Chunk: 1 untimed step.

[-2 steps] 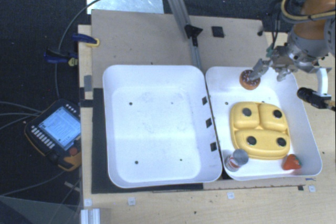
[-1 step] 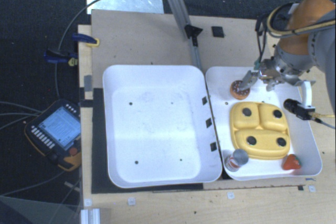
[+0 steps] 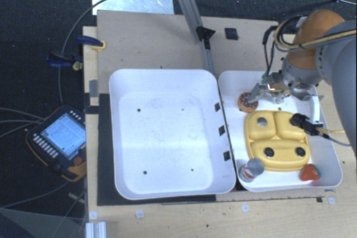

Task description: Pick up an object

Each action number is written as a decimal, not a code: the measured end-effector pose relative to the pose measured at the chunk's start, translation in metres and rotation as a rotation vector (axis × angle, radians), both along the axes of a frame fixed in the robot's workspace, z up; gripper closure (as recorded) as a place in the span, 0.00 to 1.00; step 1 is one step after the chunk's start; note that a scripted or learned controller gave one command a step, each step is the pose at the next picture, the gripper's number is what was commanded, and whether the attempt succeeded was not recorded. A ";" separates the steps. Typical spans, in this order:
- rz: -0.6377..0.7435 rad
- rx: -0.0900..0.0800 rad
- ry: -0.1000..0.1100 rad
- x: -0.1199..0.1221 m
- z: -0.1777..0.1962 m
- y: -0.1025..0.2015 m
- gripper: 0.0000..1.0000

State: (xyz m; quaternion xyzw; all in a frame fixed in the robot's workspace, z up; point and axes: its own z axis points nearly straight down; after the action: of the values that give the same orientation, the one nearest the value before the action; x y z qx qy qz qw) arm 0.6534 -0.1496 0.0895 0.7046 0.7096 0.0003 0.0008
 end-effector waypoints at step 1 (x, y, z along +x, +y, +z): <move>0.002 -0.001 -0.008 0.003 0.015 0.000 1.00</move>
State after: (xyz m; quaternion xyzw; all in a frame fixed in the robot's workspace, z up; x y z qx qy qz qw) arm 0.6560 -0.1496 0.1048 0.7037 0.7104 0.0030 0.0040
